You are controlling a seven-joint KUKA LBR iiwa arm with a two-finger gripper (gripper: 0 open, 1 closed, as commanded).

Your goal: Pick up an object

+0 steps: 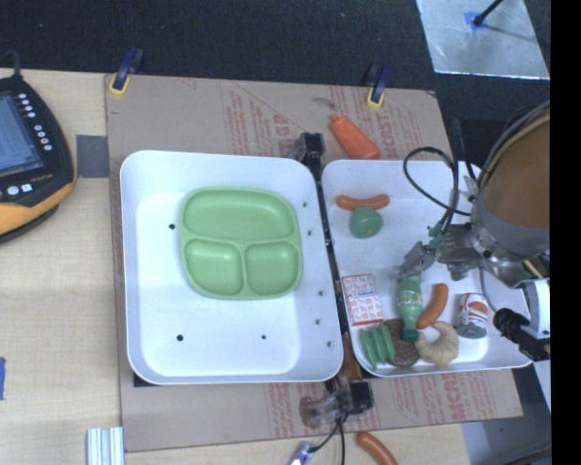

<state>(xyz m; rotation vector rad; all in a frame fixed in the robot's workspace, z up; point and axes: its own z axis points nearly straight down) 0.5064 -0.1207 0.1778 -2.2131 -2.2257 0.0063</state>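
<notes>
Hand (428, 257) hangs over the right bin (407, 174), grip state unreadable, just above the green bottle (409, 303) packed beside an orange sausage (433, 305); risk: crowding deflects the descent, yielding a glancing, empty close.

Even, bright overhead light falls on the bench (48, 289), and the left bin (155, 347) glares near white with soft shadow under its 12 o'clock rim. The picture is slightly soft and grainy; the floor at 12 o'clock stays dark.

Grey arm (523, 197) with orange band, black cable, metal gripper (428, 258).
</notes>
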